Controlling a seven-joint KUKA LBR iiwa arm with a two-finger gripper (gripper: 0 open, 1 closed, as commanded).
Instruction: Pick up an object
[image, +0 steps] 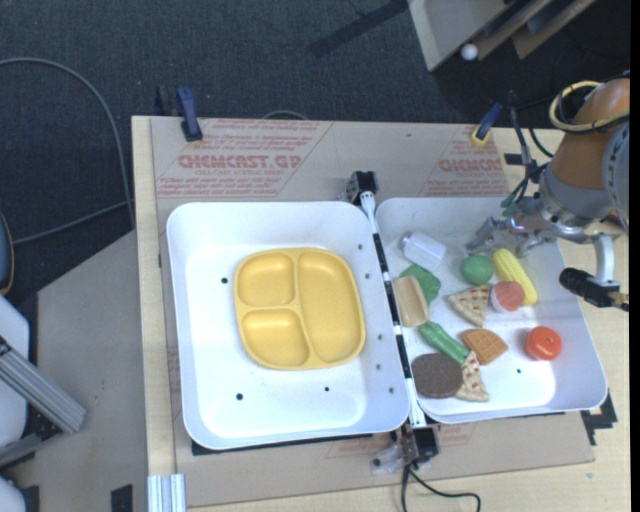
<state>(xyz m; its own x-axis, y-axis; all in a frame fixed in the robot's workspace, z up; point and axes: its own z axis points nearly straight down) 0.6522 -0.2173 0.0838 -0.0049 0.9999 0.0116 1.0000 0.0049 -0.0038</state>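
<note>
My gripper (508, 236) hangs over the far part of the right bin (575, 385), open with nothing between its fingers. Just in front of it lie a green ball (478, 269), a yellow corn cob (514, 274) and a red piece (508, 295). Further into the bin are a white block (425, 246), a green pepper (424, 280), a bread roll (410, 300), a pizza slice (468, 305), an orange tomato (543, 343), a green cucumber (442, 341), a toast piece (485, 345), a brown patty (437, 374) and a second pizza slice (473, 381).
The left bin (200, 380) holds a yellow divided plate (298, 305). The grey arm with its orange band (590, 140) comes in from the upper right. A black part of the arm (590, 285) sticks out over the right bin's right rim.
</note>
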